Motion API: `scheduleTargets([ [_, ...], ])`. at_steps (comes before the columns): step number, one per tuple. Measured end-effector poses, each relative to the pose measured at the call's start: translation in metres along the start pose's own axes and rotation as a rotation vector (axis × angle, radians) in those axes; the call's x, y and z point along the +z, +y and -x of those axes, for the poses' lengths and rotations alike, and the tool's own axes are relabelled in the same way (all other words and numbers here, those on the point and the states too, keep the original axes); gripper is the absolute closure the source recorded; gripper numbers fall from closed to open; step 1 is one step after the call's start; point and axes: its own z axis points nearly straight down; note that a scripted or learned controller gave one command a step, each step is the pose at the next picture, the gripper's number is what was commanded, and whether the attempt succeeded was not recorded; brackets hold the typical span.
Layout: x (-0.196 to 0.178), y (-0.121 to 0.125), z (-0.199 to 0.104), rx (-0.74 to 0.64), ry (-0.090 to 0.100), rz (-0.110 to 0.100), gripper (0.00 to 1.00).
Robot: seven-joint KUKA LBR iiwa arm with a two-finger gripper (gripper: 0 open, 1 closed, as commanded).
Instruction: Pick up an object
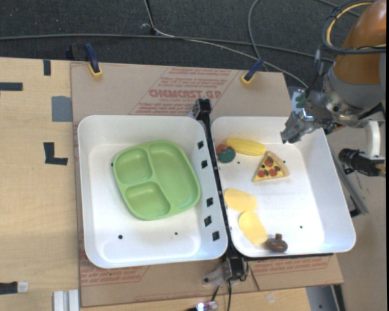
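The left bin [91,173] is carrying a green divided plate [157,180], which is lying flat near its middle. The right bin [318,193] is sitting just beside it, the two touching along a black divider. The arm [358,57], grey with an orange band, is reaching in from the right, and its gripper [292,135] is hanging over the far right corner of the right bin, above bare white floor; I cannot tell how it is set, because it is small and dark here, and nothing is showing in its grasp. Inside the right bin, a corn cob [246,148] is lying near the far wall, with a small red and green toy [226,153] touching its left end. A pizza slice [271,168] is resting just beside the corn. Two pale yellow pieces [245,212] are lying near the divider, and a small brown object [276,243] is sitting at the near edge.
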Motion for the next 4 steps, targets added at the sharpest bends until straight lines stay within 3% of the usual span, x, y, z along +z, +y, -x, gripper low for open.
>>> scheduleTargets([
  [4,0.055,-0.016,-0.224,-0.006,0.003,-0.01,1.0],
])
